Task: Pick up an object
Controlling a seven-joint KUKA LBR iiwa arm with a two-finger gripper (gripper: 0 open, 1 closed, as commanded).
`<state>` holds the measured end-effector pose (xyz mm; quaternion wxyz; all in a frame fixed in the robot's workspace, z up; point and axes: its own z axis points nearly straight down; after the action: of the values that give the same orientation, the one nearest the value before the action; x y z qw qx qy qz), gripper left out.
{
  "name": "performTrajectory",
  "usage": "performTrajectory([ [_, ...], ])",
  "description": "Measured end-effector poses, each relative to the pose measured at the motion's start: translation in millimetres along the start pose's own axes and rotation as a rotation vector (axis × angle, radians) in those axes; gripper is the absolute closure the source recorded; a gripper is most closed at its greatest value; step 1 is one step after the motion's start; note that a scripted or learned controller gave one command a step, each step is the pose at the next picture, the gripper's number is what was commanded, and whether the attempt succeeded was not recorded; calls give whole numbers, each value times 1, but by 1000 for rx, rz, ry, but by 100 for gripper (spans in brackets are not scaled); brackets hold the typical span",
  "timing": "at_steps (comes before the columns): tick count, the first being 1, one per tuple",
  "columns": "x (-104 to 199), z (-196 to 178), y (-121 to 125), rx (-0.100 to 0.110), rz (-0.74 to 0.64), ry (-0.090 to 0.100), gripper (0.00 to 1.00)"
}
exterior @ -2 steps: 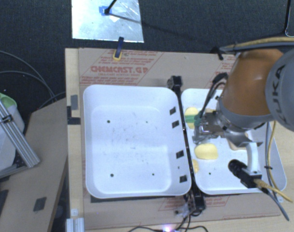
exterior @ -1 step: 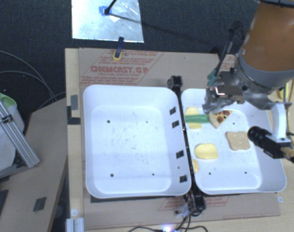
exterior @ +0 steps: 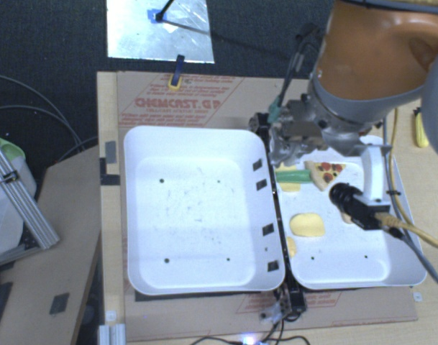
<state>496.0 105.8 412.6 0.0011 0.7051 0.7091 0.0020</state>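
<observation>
Left bin [exterior: 190,214] & right bin [exterior: 348,272], both white, side by side on cardboard-covered surface [exterior: 183,95]. End effector [exterior: 290,148] low over far-left corner of right bin. Just beside it: green stick [exterior: 294,175], pizza slice toy [exterior: 326,172]. Yellow lump [exterior: 306,225] nr bin centre, apart from these.

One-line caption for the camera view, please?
Gripper over the right bin's far corner, beside a toy pizza slice, a green stick and a yellow lump.

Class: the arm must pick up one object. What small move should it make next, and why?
Probably shift toward the near side and lower over the pale yellow rounded lump: the gripper hangs at the shallow white right-hand bin's far left corner, while that lump lies apart, with bare floor around it.
</observation>
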Motion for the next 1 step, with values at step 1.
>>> performTrajectory([
  [1,-1,-10,1,-1,-4,0,100],
])
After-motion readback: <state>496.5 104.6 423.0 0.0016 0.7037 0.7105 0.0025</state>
